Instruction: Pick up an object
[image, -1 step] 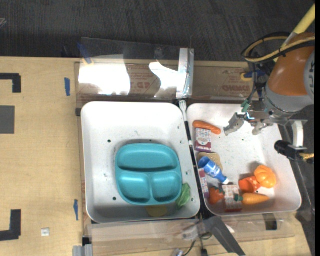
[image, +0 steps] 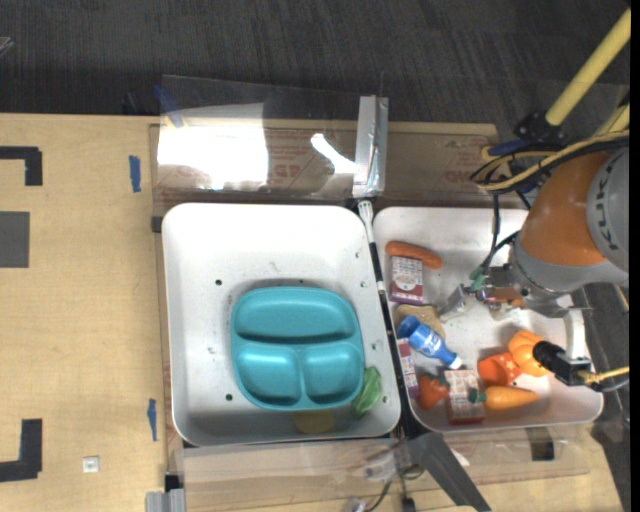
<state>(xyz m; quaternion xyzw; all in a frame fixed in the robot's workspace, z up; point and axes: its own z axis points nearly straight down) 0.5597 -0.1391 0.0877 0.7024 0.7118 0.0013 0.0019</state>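
Objects for picking: a loose heap in the right bin (image: 560, 408), mostly along its left wall and near edge.
Blue and white bottle (image: 430, 342): lying tilted near the bin's left wall, cap end toward the middle of the bin.
Pink-labelled packet (image: 407, 278): flat, just above the bottle, close to the left wall.
Orange sausage-shaped piece (image: 415, 254): at the far end of the packet, touching or nearly touching it.
Small printed box (image: 462, 388): near the front rim, between a red piece (image: 431, 392) and an orange carrot (image: 511, 398).
Orange carrot: lying on its side along the front rim, tip pointing right.
Orange rounded toy (image: 518, 357): just above the carrot, with a black part of the arm's gear crossing beside it.
Gripper (image: 472, 294): low over the middle of the right bin, right of the packet and above the bottle, on bare white floor apart from the heap.
Grip state: cannot tell; tip too small and cluttered with cables to read, nothing visibly held.
Arm (image: 566, 225): reaching in from the right, orange band over the bin's right rim.
Left bin (image: 190, 300): beside the right bin, walls touching.
Teal divided plate (image: 295, 345): in the left bin, toward its front.
Green piece (image: 369, 390): tucked against the plate's front right corner.
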